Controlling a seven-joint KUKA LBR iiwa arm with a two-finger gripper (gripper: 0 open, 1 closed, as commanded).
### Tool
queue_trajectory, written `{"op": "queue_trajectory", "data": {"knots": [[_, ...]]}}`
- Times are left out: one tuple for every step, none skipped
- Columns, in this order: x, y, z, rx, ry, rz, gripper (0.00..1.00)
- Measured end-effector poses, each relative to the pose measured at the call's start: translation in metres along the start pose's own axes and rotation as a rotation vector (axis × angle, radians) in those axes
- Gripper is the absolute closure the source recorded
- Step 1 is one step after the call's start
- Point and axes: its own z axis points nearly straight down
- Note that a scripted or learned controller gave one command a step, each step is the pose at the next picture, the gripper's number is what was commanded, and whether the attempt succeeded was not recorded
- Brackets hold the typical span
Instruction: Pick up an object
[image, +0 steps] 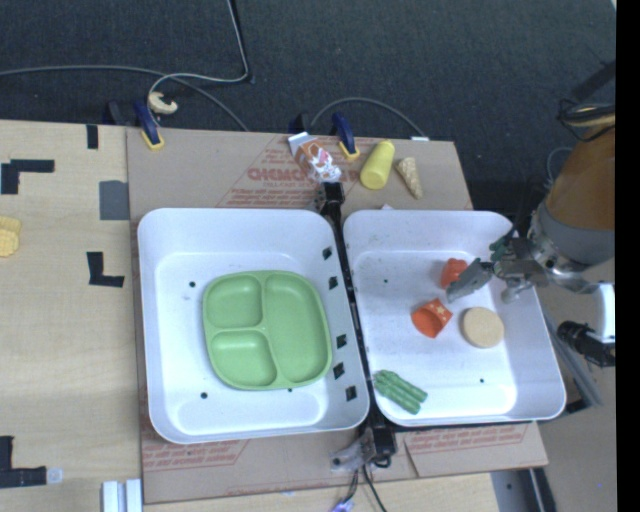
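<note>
The gripper (478, 280) is seen open, nothing held, above the right white plastic bin (530, 400), between two small orange-red pieces (432, 318); their long axes cannot be told.

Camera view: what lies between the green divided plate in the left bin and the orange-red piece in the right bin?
In the camera view, between the green divided plate and the orange-red piece run the two bins' adjoining rims with black clips, then bare white floor of the right bin.

The tool (478, 278) hangs over the right bin (400, 245), beside a red piece (453, 270) — a red cup (432, 318), tan disc (482, 327) and green item (400, 390) lie nearby. The left bin (165, 300) holds a green plate (267, 328).
</note>
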Motion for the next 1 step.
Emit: {"op": "queue_trajectory", "data": {"knots": [[0.0414,0.0535,0.1280,-0.008,-0.001,-0.001,0.00]]}}
